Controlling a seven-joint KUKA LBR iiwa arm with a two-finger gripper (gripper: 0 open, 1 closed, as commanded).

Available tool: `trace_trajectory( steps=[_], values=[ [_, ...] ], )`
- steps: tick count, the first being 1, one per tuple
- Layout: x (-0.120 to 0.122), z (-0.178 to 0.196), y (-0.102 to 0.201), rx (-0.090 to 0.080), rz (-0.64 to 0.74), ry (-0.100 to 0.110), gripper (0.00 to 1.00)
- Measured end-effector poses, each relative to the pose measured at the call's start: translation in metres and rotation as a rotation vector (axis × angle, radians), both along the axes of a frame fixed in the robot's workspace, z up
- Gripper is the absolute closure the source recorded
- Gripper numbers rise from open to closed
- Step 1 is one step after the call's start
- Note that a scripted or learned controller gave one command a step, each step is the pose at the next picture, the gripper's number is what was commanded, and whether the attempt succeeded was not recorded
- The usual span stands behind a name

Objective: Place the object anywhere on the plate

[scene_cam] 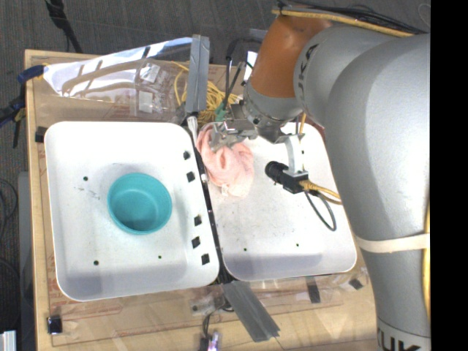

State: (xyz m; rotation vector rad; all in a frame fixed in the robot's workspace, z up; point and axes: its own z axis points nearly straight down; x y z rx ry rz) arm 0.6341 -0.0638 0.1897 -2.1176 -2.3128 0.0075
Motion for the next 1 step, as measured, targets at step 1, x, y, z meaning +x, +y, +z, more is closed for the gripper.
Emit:
trace_trajectory(
  steps=[1],
  values=[
    [-0.0469, 0.0375, 0.0768, 0.000, 0.182, -0.002, 1.00]
  ],
)
